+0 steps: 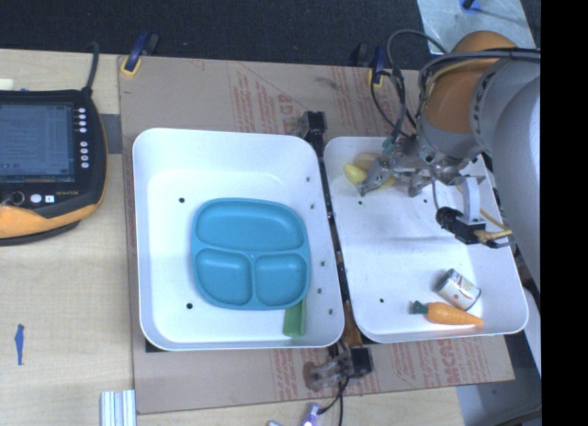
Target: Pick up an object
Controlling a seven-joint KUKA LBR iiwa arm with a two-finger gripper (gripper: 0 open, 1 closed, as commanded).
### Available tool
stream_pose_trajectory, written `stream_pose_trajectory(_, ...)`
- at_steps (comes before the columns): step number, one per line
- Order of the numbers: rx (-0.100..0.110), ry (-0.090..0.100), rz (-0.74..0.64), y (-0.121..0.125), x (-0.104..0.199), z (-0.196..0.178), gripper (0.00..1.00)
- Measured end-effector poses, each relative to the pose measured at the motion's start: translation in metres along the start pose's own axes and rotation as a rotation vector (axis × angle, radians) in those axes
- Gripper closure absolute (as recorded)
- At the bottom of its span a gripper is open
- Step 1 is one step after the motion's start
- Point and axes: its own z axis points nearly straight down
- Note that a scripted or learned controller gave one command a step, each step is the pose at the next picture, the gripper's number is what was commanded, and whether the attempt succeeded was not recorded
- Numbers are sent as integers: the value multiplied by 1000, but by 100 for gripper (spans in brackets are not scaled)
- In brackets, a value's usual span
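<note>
- I see the tool low over the upper left part of the right bin; I cannot tell whether it is apart or together.
- The yellow item lies just left of the tool, close against the bin's left wall; I cannot confirm contact.
- In the same bin's lower right corner I note a carrot lying flat, with a small silver tin just above it. Both are well apart from the tool.
- The left bin holds a blue divided plate at its centre, with a green piece at the plate's lower right edge.
- A handheld control pendant rests on the worktop, at the frame's left.
</note>
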Motion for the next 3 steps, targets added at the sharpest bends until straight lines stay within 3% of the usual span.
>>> stream_pose_trajectory(1,-24,-4,-3,3,-53,-86,0)
stream_pose_trajectory(2,-21,-2,-5,1,-37,-67,0)
stream_pose_trajectory(3,-21,-2,-5,-19,37,-103,0)
